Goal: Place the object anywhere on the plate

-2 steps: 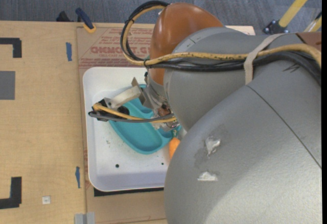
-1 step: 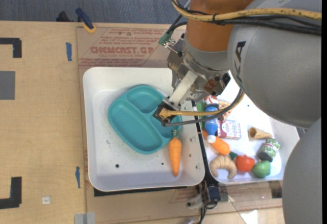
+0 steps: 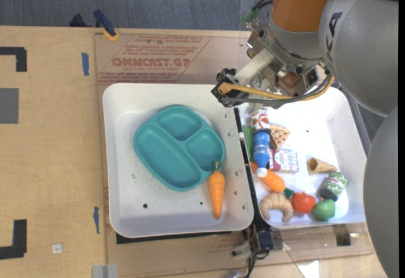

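Nearest to the camera, in the right bin well away from the plate, lie a croissant, a red tomato and a green fruit, packed close together. The carrot lies in the left bin with the plate. It rests on the bin floor at the plate's near right corner, its green top touching the plate's rim and its tip pointing toward the camera. It is not on the plate.

The plate is teal with three compartments, all bare, and sits at a tilt in the middle of its bin. Level with it, across the wall between the bins, stand a blue bottle, a small orange piece, a little carton and a cone. A pizza slice lies a little farther back.

Beyond the plate and to its right, my hand hangs over the far edge of the right bin. I cannot tell how wide it stands, and I see nothing held in it. The brown table stretches off past the plate's other side.
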Controlling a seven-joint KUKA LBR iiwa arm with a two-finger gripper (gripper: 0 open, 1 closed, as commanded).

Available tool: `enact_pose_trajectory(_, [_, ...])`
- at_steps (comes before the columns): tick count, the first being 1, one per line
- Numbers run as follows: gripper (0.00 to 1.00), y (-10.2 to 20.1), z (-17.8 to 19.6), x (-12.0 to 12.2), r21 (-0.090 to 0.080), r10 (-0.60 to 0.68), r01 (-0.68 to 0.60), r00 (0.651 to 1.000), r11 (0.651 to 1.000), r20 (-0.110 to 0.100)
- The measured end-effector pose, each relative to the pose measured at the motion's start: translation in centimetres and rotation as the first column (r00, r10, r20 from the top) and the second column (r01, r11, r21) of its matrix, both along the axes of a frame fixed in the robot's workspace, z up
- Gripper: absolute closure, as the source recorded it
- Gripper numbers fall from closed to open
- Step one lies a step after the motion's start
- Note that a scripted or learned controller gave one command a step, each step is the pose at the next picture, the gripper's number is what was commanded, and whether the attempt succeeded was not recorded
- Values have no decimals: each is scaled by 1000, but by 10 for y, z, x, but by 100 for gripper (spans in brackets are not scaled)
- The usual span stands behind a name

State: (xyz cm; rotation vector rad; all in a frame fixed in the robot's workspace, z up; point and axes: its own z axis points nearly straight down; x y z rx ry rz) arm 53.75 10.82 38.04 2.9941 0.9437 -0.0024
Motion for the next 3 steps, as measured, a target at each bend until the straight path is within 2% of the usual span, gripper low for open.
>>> enact_pose_trajectory(1, [100,98,-127,-32,0,-71,71,997,997,-10])
enact_pose_trajectory(2, [0,96,-123,-30,2,-77,77,997,997,-3])
enact_pose_trajectory(3, [100,96,-114,-30,1,-76,76,997,997,-2])
